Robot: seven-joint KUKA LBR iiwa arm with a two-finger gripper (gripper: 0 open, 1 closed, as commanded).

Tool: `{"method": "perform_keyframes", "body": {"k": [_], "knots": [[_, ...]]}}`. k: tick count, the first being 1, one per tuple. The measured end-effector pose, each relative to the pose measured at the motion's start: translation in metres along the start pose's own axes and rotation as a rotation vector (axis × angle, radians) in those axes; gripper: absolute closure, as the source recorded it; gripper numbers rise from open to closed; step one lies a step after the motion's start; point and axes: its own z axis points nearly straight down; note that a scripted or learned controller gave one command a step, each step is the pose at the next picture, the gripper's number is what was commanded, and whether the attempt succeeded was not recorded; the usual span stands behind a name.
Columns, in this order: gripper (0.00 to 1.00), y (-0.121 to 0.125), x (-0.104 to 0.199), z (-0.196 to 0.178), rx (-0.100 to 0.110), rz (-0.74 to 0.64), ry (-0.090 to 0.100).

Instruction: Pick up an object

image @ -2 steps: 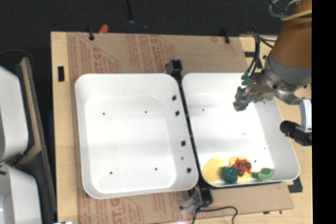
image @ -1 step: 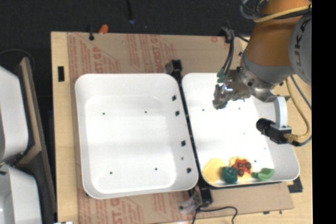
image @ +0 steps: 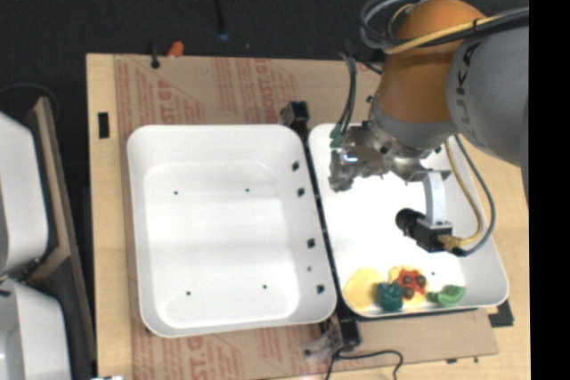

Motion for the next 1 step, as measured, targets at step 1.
{"method": "perform_keyframes", "body": {"k": [1], "knots": [[1.00,0.0062,0.0555,-0.0032,-0.001,-0.001,0.000]]}}
